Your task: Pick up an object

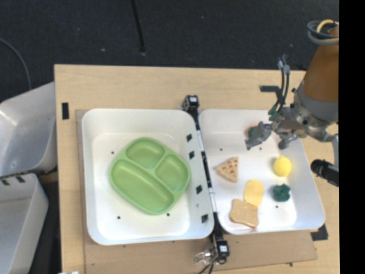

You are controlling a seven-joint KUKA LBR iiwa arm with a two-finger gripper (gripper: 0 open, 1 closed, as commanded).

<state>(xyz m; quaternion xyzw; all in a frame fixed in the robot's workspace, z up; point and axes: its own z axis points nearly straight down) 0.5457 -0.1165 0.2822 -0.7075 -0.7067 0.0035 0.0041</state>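
Right bin (302, 210), 5 items: pizza slice (228, 168) at left-centre, yellow ball (282, 166) right of it, yellow piece (254, 192) below, bread slice (244, 213) lowest, dark green piece (280, 192) under ball; gripper (268, 131) over upper part, grip indiscernible; green divided plate (149, 175) in neighbouring bin (91, 210).

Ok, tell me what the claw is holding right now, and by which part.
It cannot be told. The claw sits over the right bin, beside something small and red, but the view does not show whether it grips that.
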